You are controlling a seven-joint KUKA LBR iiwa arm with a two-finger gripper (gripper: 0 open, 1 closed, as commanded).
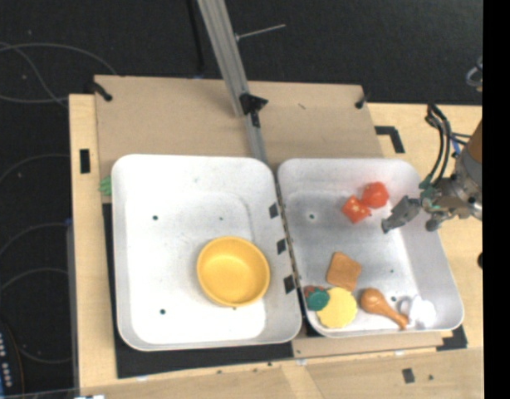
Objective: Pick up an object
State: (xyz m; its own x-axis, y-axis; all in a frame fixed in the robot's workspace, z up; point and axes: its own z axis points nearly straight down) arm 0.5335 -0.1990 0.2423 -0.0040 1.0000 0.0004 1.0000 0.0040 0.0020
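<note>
Red object [365, 202] in the far part of the right bin [429, 256], resting on the white floor, just left of the claw [414, 213] and apart from it. Claw at the bin's right rim, one dark finger stretched left over the floor, nothing seen between the fingers; spread wide or narrow, cannot tell. Bare floor between red object and claw, more bare floor left of the red object. Nearer: brown block [344, 269] mid-bin, then yellow disc [337, 307], teal piece [317, 298] and orange drumstick-shaped toy [381, 305] crowded along the near wall. In the left bin [147, 189], yellow bowl [232, 270] alone toward the near side. Both bins side by side on the worktop [321, 106].
</note>
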